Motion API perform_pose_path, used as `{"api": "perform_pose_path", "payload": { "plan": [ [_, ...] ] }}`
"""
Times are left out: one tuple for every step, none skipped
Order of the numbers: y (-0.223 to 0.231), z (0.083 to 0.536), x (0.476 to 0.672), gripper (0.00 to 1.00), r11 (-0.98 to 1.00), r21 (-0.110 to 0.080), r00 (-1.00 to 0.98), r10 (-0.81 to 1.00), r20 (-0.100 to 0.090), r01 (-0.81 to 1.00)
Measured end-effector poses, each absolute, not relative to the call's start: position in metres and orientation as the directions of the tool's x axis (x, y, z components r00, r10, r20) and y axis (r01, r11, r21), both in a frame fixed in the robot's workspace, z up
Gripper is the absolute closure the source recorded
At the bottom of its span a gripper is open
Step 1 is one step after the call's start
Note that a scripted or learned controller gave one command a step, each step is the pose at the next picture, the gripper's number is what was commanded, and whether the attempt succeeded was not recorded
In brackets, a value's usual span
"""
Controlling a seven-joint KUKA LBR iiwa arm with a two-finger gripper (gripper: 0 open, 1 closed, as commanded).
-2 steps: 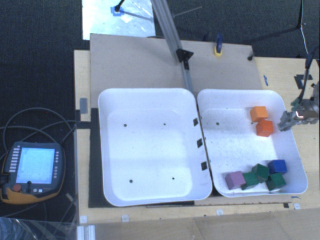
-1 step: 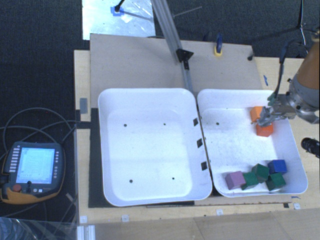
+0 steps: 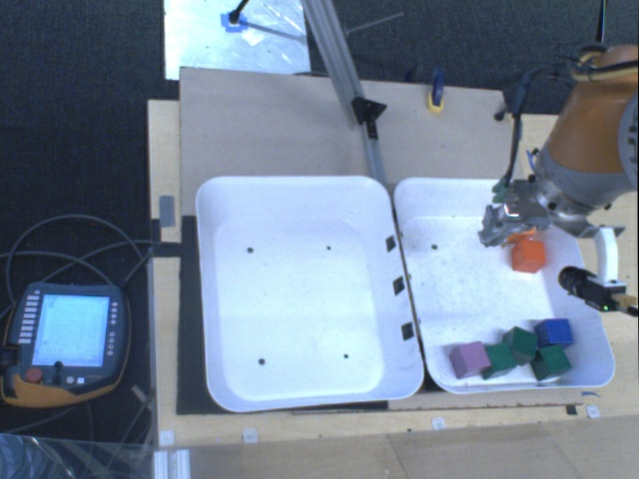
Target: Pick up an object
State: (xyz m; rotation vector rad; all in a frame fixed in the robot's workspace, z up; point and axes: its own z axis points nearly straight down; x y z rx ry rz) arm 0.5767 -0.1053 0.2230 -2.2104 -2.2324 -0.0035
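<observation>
Beneath the fingers [image 3: 507,226], whose spread I cannot tell, sits an orange block [image 3: 528,254], seemingly a cube.

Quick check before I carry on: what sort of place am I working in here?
Most likely a robotics lab test bench: two white bins on a board, a teach pendant on dark carpet, and small coloured blocks as grasping props.

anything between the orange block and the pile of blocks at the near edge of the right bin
No. In the camera view, only bare white bin floor lies between the orange block and the pile.
</observation>
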Motion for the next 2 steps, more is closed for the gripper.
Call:
{"api": "perform_pose_path", "payload": {
  "plan": [
    [-0.046, 0.232, 0.597, 1.00, 0.012, 0.004, -0.012, 1.000, 0.003, 1.000],
    [0.006, 0.222, 0.618, 1.00, 0.011, 0.003, -0.011, 1.000, 0.002, 1.000]
  ]
}}
